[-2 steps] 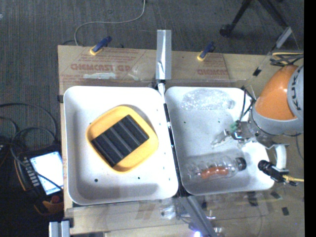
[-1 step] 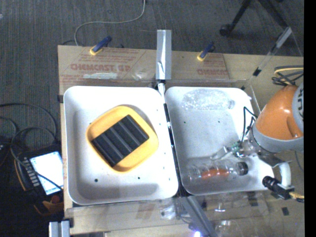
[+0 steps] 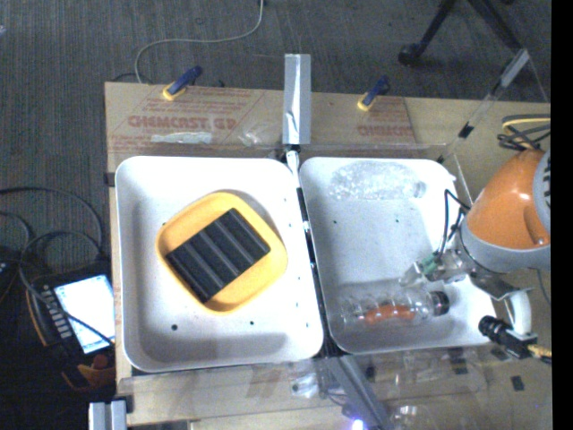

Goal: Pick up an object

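Even, fairly bright overhead light is falling across the two shallow white plastic bins (image 3: 134, 267), washing their floors to a flat pale grey. A soft shadow is pooling under the yellow-rimmed tray with black ribbed slats (image 3: 222, 249), toward the lower left. Glare is bleaching the upper part of the right bin. The dark grey carpet (image 3: 72, 34) along the top of the frame is looking grainy, and the orange arm band (image 3: 510, 213) at the right is reading soft.

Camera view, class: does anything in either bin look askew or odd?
The yellow tray with black ribbed top sits turned at an angle to the left bin walls. In the right bin, a clear bottle lies on its side. Nothing looks spilled.
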Robot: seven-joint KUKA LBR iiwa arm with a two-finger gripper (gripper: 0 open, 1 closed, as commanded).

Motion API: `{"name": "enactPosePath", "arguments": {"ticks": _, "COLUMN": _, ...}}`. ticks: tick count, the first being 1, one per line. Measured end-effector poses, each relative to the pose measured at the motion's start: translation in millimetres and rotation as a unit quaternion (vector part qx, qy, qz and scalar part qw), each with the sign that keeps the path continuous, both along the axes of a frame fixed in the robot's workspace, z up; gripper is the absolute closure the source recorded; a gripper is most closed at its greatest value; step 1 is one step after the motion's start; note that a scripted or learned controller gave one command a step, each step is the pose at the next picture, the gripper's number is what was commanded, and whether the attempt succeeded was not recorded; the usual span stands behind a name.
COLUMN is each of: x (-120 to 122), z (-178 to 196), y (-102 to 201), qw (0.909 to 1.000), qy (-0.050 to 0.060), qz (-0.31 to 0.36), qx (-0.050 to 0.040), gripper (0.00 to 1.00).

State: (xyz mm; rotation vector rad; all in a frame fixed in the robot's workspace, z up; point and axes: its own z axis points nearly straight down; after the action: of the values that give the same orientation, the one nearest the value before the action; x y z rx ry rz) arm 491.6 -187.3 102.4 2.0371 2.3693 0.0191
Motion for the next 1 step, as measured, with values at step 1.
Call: {"name": "enactPosePath", "arguments": {"ticks": 1, "x": 27.6, "z": 118.0, "y": 84.8, "qw": 0.9997, "qy": 0.01, "qz": -0.021, "qx": 0.0008, "gripper": 1.0}}
